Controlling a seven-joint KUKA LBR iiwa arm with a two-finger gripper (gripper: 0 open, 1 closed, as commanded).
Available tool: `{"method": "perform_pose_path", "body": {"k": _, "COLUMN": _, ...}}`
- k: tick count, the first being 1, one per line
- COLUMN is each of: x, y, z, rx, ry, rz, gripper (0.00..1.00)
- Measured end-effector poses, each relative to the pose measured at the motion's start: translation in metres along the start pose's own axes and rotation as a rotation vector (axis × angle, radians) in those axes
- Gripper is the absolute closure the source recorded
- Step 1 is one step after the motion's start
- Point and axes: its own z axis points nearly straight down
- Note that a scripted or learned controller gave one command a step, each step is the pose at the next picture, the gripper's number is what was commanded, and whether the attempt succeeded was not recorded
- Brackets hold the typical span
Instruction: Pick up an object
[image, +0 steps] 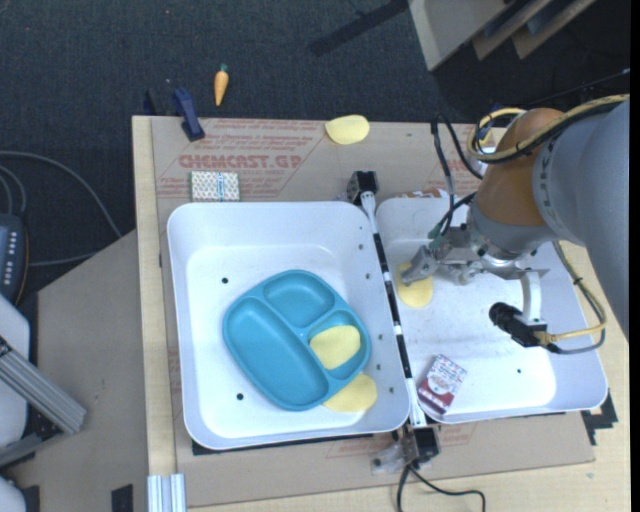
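The gripper (428, 262) hangs low over the flat yellow disc-shaped piece (416, 291) in the right white bin (560, 395), likely lining up a grasp; whether it is open, I cannot tell.

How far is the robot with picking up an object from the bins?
Nothing looks lifted yet. The gripper is low in the right bin, beside a yellow piece. The packet lies in that bin, and the blue tray is in the left bin. Grasping and lifting remain.

Grey arm (590, 170) reaches in from the right, hand (425, 265) low, seemingly tilted leftward
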Motion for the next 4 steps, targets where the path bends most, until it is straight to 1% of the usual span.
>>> {"method": "perform_pose_path", "body": {"k": 1, "x": -0.015, "y": 0.010, "z": 0.000, "rx": -0.002, "ry": -0.001, "rz": 0.000, "gripper": 0.00}}
{"method": "perform_pose_path", "body": {"k": 2, "x": -0.005, "y": 0.006, "z": 0.001, "rx": 0.003, "ry": 0.000, "rz": 0.000, "gripper": 0.00}}
{"method": "perform_pose_path", "body": {"k": 3, "x": -0.001, "y": -0.029, "z": 0.002, "rx": 0.004, "ry": 0.000, "rz": 0.001, "gripper": 0.00}}
{"method": "perform_pose_path", "body": {"k": 4, "x": -0.008, "y": 0.004, "z": 0.002, "rx": 0.001, "ry": -0.002, "rz": 0.000, "gripper": 0.00}}
